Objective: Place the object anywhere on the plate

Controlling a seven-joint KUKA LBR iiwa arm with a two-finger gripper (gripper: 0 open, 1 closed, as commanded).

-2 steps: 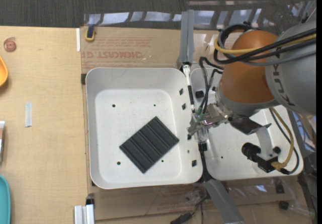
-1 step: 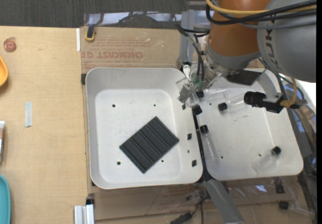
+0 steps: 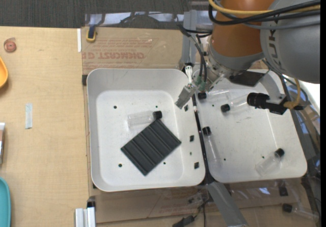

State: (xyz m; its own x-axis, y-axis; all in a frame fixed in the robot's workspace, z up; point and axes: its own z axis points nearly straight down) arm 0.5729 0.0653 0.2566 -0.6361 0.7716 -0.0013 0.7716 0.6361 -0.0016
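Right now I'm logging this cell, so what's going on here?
The grey arm reaches in from the right, its gripper hovering over the divide between the two white bins. A dark ribbed plate lies in the left bin with a clear vial beside it. More vials lie in the right bin.

The grey arm [image 3: 293, 22] is cut off by the top and right edges, and its bulk hides the far rim of the right bin [image 3: 254, 170]. Whether the claw [image 3: 186, 96] grips anything is too small to tell. At the worktop's left edge, an orange object [image 3: 2, 75] and a teal object [image 3: 4, 203] are cropped.
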